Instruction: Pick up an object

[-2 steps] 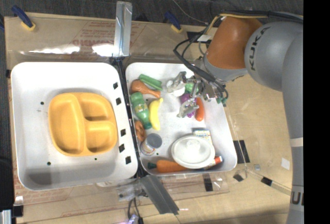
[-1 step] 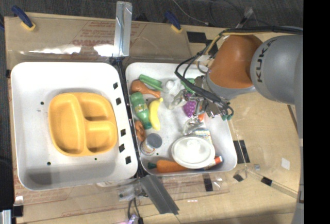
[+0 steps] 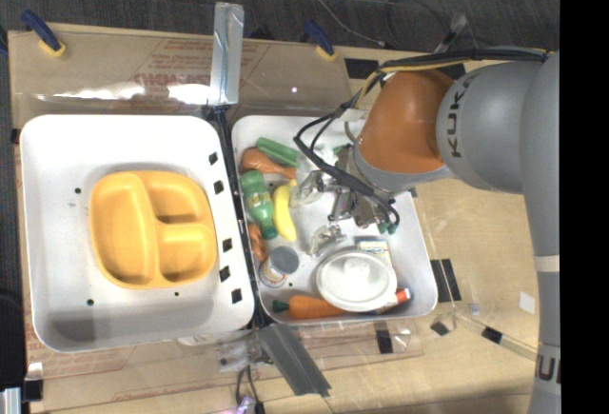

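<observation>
1. Gripper [image 3: 335, 224]: metal, cable-draped, down in the right bin [image 3: 419, 250] among the clutter; can't tell its state.
2. At its 9 o'clock: smooth yellow banana [image 3: 283, 212], just beside.
3. At 5 o'clock: round white bowl [image 3: 356, 279], glossy.
4. At 6–7 o'clock: tapered orange carrot [image 3: 314, 307] along the bin's wall.
5. At 11 o'clock: green pepper-like piece [image 3: 278, 152].
6. Left bin [image 3: 57, 165]: yellow moulded plastic tray [image 3: 152, 226], three compartments.
</observation>
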Controlling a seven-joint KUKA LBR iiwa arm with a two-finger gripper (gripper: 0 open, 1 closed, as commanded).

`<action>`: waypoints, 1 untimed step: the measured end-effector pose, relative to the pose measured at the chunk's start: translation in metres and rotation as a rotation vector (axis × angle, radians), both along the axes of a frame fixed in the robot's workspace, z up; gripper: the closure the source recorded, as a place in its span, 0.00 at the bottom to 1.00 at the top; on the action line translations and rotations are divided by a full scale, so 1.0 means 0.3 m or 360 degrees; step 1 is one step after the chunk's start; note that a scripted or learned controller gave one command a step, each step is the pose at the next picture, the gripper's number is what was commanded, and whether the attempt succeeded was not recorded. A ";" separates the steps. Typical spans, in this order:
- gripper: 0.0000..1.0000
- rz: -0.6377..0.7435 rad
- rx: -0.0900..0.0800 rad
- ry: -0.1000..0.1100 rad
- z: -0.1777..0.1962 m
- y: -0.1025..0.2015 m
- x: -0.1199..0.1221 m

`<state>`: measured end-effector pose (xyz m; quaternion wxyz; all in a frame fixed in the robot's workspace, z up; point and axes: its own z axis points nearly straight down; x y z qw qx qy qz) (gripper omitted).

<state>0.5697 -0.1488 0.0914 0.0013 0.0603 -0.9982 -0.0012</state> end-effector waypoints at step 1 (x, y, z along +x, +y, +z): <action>0.00 -0.0309 -0.0002 -0.0001 0.001 0.192 -0.025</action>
